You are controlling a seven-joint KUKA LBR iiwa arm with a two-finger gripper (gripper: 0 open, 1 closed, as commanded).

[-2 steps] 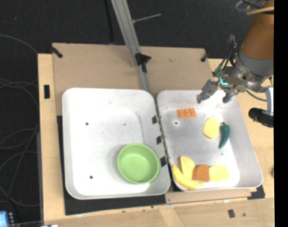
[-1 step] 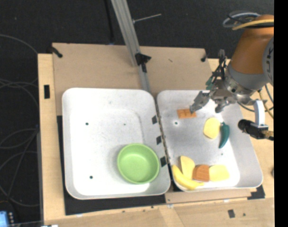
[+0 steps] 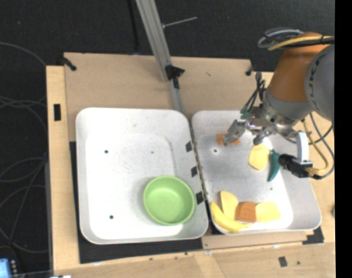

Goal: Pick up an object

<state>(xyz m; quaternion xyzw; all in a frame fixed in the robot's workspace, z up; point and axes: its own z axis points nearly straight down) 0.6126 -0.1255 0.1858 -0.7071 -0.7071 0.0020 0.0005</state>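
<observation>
My gripper hangs over the back of the right bin, open, with nothing between its fingers. A small orange piece lies just left of the left fingertip. A pale yellow lump sits just in front of the right finger, with a teal-green curved piece at its right side. At the bin's front lie a yellow banana-like piece, a brown-orange block and a yellow block, packed together.
The left bin holds a green bowl near its front right corner. A grey metal strut slants down to the bins' shared back edge. Black clips sit along the divider between the bins.
</observation>
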